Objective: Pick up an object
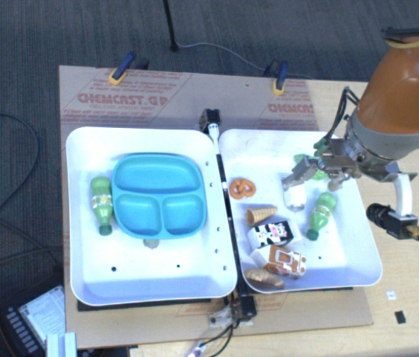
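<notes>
Your arm comes in from the right, and its gripper (304, 175) hangs over the upper middle of the right bin (358, 262). You cannot tell from this slant whether it is open or closed, and nothing shows clearly as gripped. Just below it sits a small white object (296, 198), too blurred to name. A green bottle (319, 215) lies tilted just right of that, near the bin's middle. Toward the bin's left side you have a pretzel (241, 189), then an ice-cream cone (261, 214) below it, a black-and-white cow-patterned carton (272, 234), an orange-and-white box (287, 260) and a brown bread-like piece (264, 277) at the front edge.

In the left bin (91, 274) a blue divided tray (159, 196) fills the centre, with a second green bottle (102, 205) standing beside its left edge. Both bins rest on a cardboard sheet (105, 99) clamped to the table (410, 311).
</notes>
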Robot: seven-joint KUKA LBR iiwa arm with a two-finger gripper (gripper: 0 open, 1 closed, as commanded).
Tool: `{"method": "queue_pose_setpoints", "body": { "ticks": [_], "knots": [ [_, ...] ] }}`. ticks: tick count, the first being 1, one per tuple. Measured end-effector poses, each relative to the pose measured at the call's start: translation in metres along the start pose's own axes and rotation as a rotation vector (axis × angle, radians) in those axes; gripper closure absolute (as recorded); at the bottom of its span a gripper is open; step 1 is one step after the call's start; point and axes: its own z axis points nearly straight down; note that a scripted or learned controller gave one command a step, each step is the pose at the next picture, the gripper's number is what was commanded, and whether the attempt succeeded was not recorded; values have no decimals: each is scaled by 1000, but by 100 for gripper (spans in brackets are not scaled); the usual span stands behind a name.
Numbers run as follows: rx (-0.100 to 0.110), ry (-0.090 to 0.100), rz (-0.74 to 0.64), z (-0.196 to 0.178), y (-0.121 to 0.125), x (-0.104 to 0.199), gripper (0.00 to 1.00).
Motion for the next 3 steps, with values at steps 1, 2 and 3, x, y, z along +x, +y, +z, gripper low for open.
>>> {"method": "queue_pose_setpoints", "body": {
  "ticks": [1, 2, 3],
  "knots": [
    [4, 1, 1, 151, 16, -3, 0],
    [1, 0, 2, 164, -50, -16, 0],
    [-3, -1, 3, 154, -49, -17, 100]
  ]
}}
